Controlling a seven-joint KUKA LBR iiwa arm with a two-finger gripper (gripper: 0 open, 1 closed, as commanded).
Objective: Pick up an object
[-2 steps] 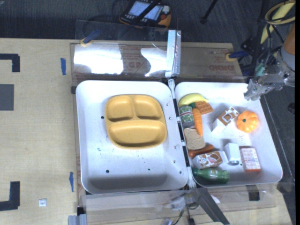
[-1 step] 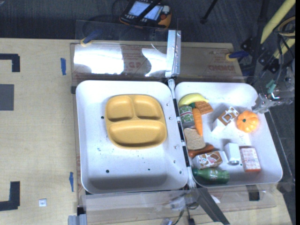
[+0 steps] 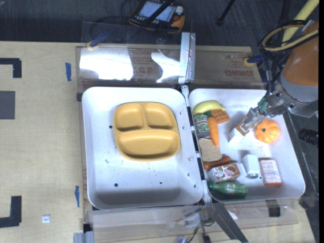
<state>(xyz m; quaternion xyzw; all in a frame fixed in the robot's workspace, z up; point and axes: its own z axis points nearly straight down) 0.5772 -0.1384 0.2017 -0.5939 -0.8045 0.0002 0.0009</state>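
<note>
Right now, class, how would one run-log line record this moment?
arm: over right bin | gripper: beside orange pumpkin, above small brown item | grasp: unclear | left bin: yellow tray

A pale wooden table (image 3: 40,151) spread well left of my fingers; dark grey carpet (image 3: 61,9) lay beyond, under glaring light.

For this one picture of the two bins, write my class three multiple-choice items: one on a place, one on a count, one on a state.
1. Where is the yellow divided plate?
A. left white bin
B. right white bin
C. wooden bench

2. How many compartments has the plate?
A. two
B. three
C. five

3. How does the small orange pumpkin sit?
A. on the right bin's floor
B. on the plate
C. under the green bottle

Key: 1 A, it lies in the left bin; 2 B, two small, one long; 3 A, beside the gripper.
</note>
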